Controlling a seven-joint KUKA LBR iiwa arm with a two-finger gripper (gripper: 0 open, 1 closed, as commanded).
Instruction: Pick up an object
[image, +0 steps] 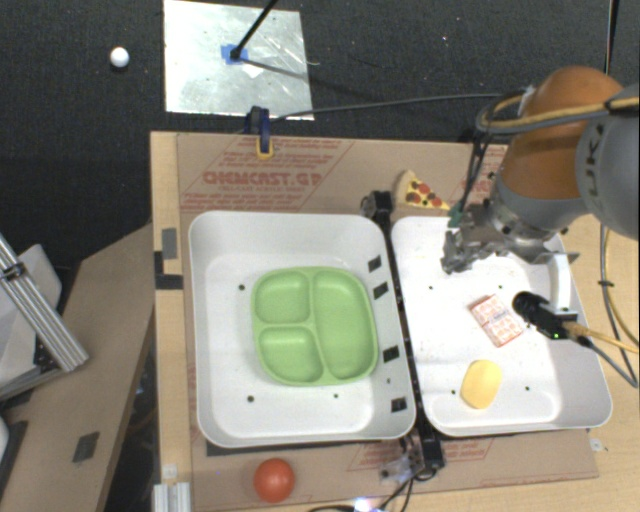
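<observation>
Lying flat in the right bin (580, 400): pink patterned square packet (497, 319).

A green divided tray (312, 326) is set in the left bin (215, 250). A red ball (273, 479) is seen on the board below, a pizza-slice toy (422, 192) above.

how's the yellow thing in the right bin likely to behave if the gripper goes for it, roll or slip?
The yellow object looks rounded and smooth, so it may slip out of a two-finger pinch. It lies on the flat floor of the right bin, apart from the small patterned card, so a nudge could send it rolling or sliding. Probably light.
</observation>
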